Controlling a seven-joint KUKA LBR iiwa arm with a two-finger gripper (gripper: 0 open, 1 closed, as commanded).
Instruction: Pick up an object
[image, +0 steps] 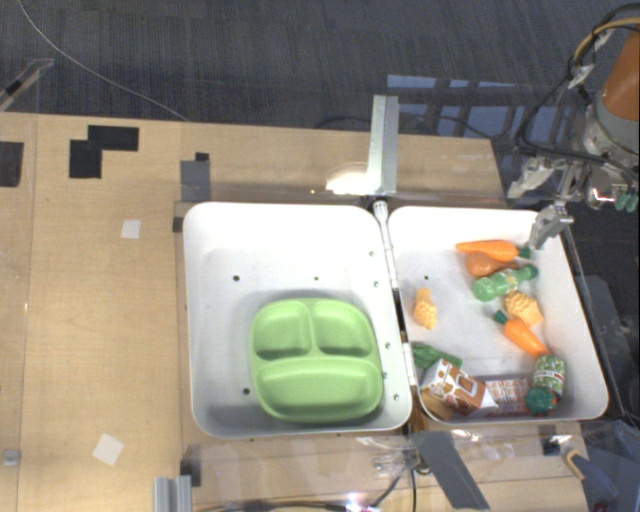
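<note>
A pale wooden bench carries two shallow white plastic bins. The left bin touches the right bin beside it.

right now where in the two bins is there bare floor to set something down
Left bin: bare floor all along its far side and left, around the green divided plate. Right bin: a bare patch in the middle, between the small corn piece and the carrots. Crowded: the right bin's right side and near edge, with the snack packet.
</note>
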